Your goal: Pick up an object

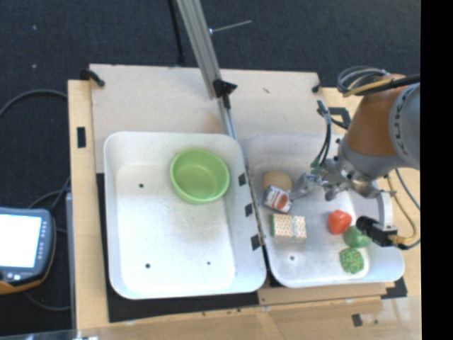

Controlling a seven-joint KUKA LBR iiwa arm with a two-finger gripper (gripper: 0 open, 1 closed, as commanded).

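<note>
You see two white bins (127,275), both speckled with grey. The bowl (199,176) is light green. The small box (289,227) has a pattern of green and beige checks. The round thing (339,221) is red-orange, and the two things below it (352,260) are green. The packet (277,200) looks red and white, perhaps.

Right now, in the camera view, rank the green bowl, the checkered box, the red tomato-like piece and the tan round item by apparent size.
1. green bowl, clearly largest.
2. checkered box.
3. tan round item and red tomato-like piece: they look about alike, and the tan one is partly hidden, so I won't rank them.
</note>
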